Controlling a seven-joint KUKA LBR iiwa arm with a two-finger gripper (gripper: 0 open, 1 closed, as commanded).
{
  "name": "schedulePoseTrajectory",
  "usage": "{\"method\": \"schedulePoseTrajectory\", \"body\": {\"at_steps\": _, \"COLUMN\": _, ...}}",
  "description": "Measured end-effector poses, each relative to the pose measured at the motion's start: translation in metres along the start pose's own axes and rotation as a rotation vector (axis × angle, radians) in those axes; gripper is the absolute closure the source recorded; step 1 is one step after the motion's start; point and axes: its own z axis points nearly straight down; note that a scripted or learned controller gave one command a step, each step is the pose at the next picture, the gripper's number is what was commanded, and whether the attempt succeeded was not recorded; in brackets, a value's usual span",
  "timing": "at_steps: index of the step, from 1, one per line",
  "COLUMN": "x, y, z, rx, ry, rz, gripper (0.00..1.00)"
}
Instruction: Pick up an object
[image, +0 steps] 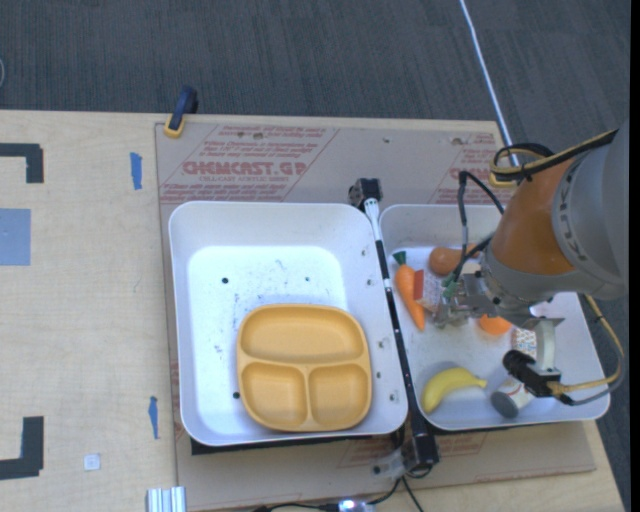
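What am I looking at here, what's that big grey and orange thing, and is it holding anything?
One camera fixed above a bench looks down at a slant. The grey and orange thing is a robot arm reaching in from the right. Its gripper is low over the right white bin, among toy food: a carrot, a banana and an orange ball. Whether it holds anything can't be told from here. The left white bin holds a yellow divided plate.
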Motion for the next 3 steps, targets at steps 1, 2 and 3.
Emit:
{"method": "schedulePoseTrajectory", "body": {"at_steps": 1, "x": 0.0, "y": -0.001, "z": 0.001, "rx": 0.003, "ry": 0.001, "rz": 0.0, "gripper": 0.0}}
{"method": "schedulePoseTrajectory", "body": {"at_steps": 2, "x": 0.001, "y": 0.01, "z": 0.001, "rx": 0.003, "ry": 0.0, "rz": 0.0, "gripper": 0.0}}
{"method": "schedulePoseTrajectory", "body": {"at_steps": 3, "x": 0.001, "y": 0.011, "z": -0.01, "rx": 0.0, "ry": -0.001, "rz": -0.001, "gripper": 1.0}}
